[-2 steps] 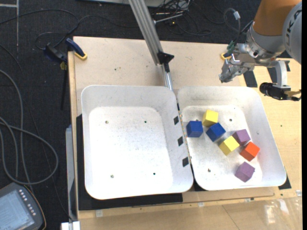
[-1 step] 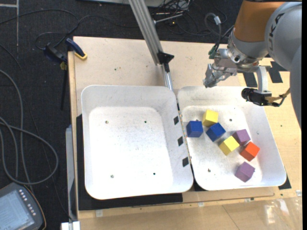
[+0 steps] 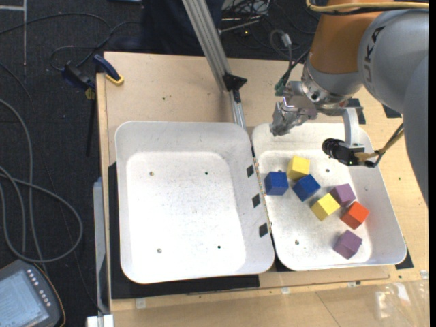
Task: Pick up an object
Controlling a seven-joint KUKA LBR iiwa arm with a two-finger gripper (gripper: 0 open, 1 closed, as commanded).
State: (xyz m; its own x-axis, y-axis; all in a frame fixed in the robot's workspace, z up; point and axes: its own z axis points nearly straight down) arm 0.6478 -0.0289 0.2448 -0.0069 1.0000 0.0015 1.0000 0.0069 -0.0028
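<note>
So the gripper [image 3: 281,127] is hanging over the right bin's [image 3: 381,203] back rim with nothing in it, probably lining up, while the cubes are sitting clustered below, blue cube [image 3: 276,182] nearest.

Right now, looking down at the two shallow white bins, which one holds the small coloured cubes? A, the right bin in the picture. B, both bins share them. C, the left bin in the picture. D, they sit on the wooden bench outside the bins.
A: the small coloured cubes, such as the blue cube and the orange cube, all lie in the right-hand shallow white bin, below the gripper.
</note>
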